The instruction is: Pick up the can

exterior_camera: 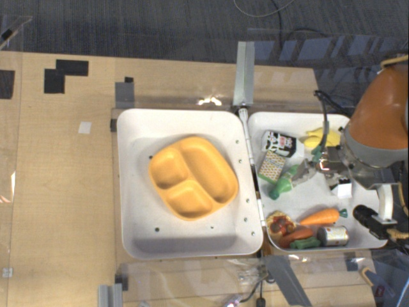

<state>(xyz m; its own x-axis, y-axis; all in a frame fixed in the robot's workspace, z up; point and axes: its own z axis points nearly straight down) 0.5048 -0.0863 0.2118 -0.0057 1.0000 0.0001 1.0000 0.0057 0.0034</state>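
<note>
can [333,236] lies in right bin [364,243], seemingly beside carrot [321,218].

The arm [382,123] is seen as a bulky rounded body, with a broad orange band [383,107] above a grey collar. Below the collar, darker grey and black metal parts are clustered around the hand [323,164], where a small reddish glint is visible. A thin black cable [324,117] is looped along the wrist. 1 white block [343,190] and 1 white bracket [385,203] are mounted lower down, beside a black rounded piece [369,219].
</note>
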